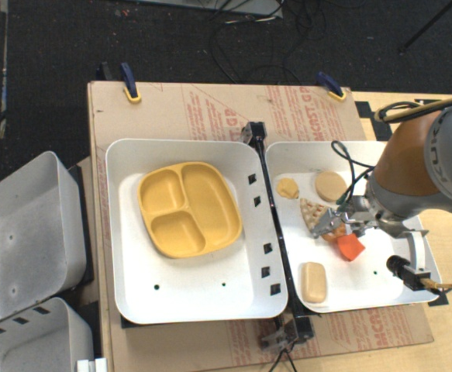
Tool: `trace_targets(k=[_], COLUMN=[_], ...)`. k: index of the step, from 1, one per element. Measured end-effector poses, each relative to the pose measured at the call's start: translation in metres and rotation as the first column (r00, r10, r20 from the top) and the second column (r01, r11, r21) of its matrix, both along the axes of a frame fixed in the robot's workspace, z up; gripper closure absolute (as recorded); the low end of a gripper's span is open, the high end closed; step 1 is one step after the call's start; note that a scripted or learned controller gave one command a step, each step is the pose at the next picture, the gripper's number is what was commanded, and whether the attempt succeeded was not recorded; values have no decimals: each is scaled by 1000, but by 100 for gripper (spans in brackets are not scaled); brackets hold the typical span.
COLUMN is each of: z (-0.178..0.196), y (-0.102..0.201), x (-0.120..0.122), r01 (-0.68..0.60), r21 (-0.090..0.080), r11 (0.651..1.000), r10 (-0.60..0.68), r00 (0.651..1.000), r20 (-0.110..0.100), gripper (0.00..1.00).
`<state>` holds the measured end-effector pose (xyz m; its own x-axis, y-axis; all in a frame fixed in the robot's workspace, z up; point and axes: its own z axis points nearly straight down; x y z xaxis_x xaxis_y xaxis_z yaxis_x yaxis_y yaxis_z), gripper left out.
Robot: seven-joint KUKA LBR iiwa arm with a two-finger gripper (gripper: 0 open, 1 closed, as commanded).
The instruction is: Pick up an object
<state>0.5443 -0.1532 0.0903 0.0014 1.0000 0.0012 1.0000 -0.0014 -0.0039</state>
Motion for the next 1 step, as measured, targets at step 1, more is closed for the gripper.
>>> trace_targets(k=[1], z=[12], y=[0], x=[1], r01=[1], r21=[-1], r11=[1000], r10=[-1], r00=[1000], r20=[5], gripper=[100])
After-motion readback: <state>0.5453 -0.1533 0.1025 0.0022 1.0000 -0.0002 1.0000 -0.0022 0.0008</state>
